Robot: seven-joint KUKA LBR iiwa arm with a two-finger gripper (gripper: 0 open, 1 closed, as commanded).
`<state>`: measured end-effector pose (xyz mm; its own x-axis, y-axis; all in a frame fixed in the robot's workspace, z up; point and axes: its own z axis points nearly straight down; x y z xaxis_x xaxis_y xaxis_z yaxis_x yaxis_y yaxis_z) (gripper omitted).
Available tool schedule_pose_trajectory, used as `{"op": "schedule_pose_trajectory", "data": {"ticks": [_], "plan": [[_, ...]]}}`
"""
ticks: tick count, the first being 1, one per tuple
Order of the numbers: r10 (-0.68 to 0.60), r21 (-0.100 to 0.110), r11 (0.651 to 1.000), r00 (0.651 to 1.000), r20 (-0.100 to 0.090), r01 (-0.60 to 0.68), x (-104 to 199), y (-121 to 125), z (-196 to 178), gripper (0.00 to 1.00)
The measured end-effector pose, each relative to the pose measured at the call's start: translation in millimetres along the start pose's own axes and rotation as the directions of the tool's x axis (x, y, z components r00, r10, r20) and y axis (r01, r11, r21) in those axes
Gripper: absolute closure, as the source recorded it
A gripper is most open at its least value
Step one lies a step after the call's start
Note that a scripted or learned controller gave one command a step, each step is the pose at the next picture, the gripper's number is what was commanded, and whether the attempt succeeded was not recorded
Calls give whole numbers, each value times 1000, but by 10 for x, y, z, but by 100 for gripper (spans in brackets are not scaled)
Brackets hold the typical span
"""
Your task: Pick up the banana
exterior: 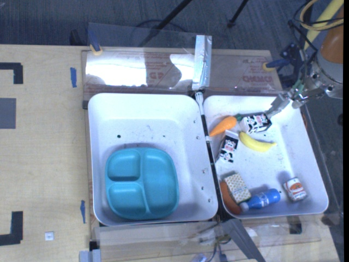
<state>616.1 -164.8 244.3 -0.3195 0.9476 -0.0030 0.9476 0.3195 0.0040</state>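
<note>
Two bins, banana unpicked

My pincer [271, 109] hovers at the right bin's [313, 162] far edge; cannot tell its opening. Banana [256, 142] lies just below the cow-print carton [255, 123]. Light, soft, smooth-skinned, I judge; grip across its middle.

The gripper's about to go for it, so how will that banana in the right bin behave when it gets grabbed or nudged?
The banana looks smooth and curved, so it may slip or pivot between fingers. It lies flat, so rolling seems unlikely. The cow-print carton sits close behind it and could get bumped.
</note>
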Motion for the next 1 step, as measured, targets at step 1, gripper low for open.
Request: {"op": "schedule_pose_trajectory", "data": {"ticks": [1], "plan": [[0,0,1000,1000,0,0,0,0,0,0]]}}
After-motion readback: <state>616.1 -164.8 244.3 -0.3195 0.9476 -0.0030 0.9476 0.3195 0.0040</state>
